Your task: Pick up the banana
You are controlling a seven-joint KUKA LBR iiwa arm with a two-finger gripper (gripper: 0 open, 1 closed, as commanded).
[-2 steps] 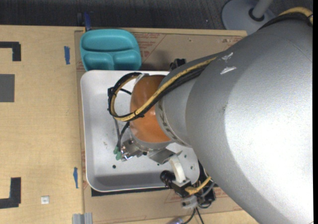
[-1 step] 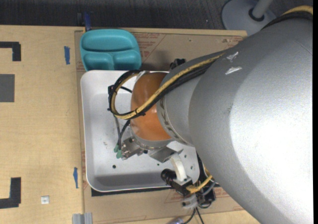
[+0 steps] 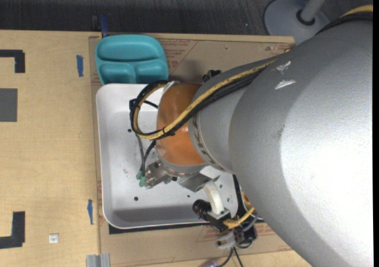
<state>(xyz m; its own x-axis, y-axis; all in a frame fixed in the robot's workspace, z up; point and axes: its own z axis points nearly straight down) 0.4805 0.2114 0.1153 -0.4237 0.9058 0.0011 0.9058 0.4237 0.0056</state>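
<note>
- We are reaching the grey arm (image 3: 296,141) in from the right, low over the white bin (image 3: 115,141), its orange band (image 3: 177,124) sitting above the bin's middle.
- The gripper (image 3: 148,178) is hanging under the wrist near the bin floor; we cannot tell from this angle how it is set.
- We are not spotting the banana anywhere on the bare floor; the arm is probably covering it, so we judge the reach to be aimed there.
- A teal tray (image 3: 131,58) is lying just beyond the bin's far rim, touching it, seemingly out of the working area.
- Yellow and black cables (image 3: 142,115) are looping off the wrist, slack enough for the wrist to turn.
</note>
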